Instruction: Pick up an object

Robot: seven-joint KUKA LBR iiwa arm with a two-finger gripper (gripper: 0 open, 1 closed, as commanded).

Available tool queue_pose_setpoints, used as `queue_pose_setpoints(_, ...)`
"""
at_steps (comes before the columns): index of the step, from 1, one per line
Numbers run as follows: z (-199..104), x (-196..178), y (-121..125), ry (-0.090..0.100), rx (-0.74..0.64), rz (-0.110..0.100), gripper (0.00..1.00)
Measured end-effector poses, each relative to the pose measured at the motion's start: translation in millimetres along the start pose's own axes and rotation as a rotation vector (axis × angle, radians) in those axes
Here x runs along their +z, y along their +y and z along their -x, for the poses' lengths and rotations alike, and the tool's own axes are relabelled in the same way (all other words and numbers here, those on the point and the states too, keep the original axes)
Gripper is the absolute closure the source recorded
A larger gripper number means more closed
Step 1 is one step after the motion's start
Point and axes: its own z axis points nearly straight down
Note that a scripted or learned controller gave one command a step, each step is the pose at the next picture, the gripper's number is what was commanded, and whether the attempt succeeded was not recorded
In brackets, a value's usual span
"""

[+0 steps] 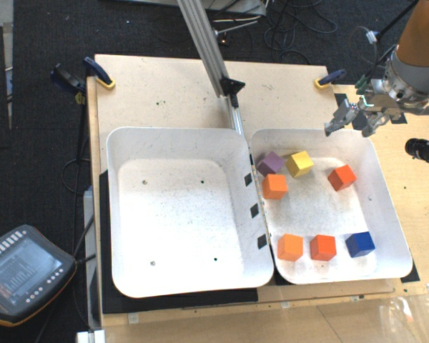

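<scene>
A handheld control pendant [18,274] lies at the bench's lower left corner, off the board. Beside it, the left white bin [129,145] sits on the wooden bench top [164,84], its floor speckled with dark marks. A slanted metal pole [204,38] crosses the top of the scene and ends just above the seam between the two bins. The right white bin [386,224] holds seven blocks: a purple cube [271,163] touching a yellow cube [299,163], an orange cube [274,186] just below the purple one, a red-orange cube [341,177] apart to their right, and along the near edge an orange block [290,247], a red-orange block [323,248] and a blue cube [360,244] in a row. At far right the gripper [349,120] hangs above the right bin's upper rim, well apart from every block, with nothing between its fingers; how wide they stand cannot be told.
</scene>
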Motion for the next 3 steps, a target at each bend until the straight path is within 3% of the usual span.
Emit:
queue_pose_setpoints(1, 0, -2, 1, -0.001, -0.002, 0.004, 0.0)
queue_pose_setpoints(3, 1, 105, 1, 0.0, 0.001, 0.0, 0.0)
